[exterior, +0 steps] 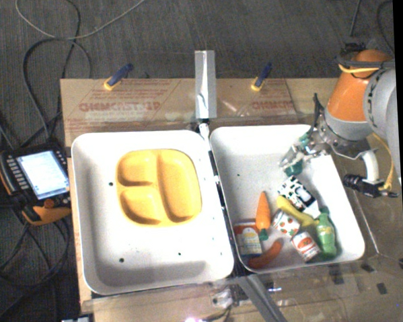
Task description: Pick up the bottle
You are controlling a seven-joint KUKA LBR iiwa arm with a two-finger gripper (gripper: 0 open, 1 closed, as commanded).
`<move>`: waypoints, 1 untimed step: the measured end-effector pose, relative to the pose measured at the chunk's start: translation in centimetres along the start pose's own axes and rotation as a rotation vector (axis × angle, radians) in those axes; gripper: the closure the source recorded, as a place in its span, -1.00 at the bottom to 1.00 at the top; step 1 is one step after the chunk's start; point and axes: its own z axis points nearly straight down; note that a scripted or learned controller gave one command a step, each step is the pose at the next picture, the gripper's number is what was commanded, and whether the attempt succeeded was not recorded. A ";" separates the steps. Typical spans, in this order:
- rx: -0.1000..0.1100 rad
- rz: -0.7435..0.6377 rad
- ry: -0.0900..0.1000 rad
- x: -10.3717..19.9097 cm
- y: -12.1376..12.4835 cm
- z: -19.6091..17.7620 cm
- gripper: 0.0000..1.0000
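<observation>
Bench (77,109) bears two white bins (99,263) side by side.

My robotics lab bench, grey carpet strewn with cables (46,27), clamped cardboard sheet (151,102), teach pendant (37,175) at left

We see the bottle (325,236), green with a red-and-white label near its middle, lying on its side in the near right corner of the right-hand bin (245,155), touching the small items heaped beside it.
</observation>
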 end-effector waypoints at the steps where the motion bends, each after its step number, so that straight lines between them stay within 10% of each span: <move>1: 0.014 0.062 0.001 5.5 3.2 -17.6 1.00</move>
